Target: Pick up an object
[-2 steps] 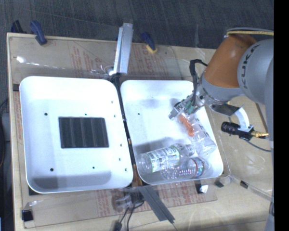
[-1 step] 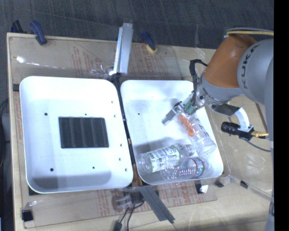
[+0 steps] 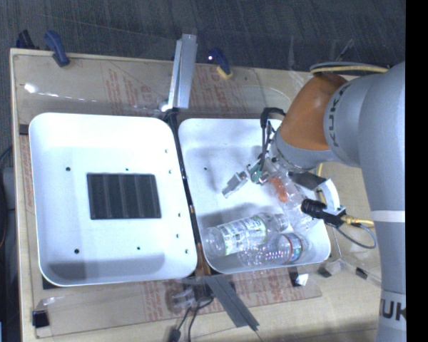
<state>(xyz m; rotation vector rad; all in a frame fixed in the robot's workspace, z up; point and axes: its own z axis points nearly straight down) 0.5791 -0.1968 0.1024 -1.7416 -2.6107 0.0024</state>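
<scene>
Bottles (image 3: 246,235) lay at six o'clock in the right bin (image 3: 207,144), against its lower wall; gripper (image 3: 237,182) hung above centre, its opening not discernible, nothing visibly held.

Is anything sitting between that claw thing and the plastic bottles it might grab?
Nothing visible does. The gripper hangs over bare floor of the right bin, and the two clear bottles lie along the bin's near wall, just below it in the camera view, with open white floor between.
</scene>
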